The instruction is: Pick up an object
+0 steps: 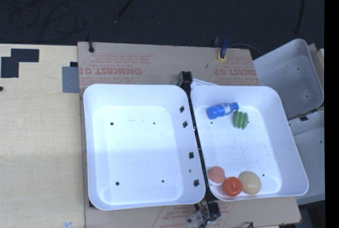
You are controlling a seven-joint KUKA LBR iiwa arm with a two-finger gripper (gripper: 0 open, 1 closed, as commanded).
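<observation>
Camera view: blue bottle (222, 110) (beside green object (241, 119)) in right bin (249, 150); pincer state untellable.

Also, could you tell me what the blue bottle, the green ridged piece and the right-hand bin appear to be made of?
Blue bottle: probably glossy plastic, given its saturated even colour and pale highlight.
Green ridged piece: likely plastic or rubber, matte, with moulded-looking ribs; too small to tell which.
Right-hand bin: seemingly thin moulded white plastic, with smooth rounded corners and a soft sheen.
</observation>
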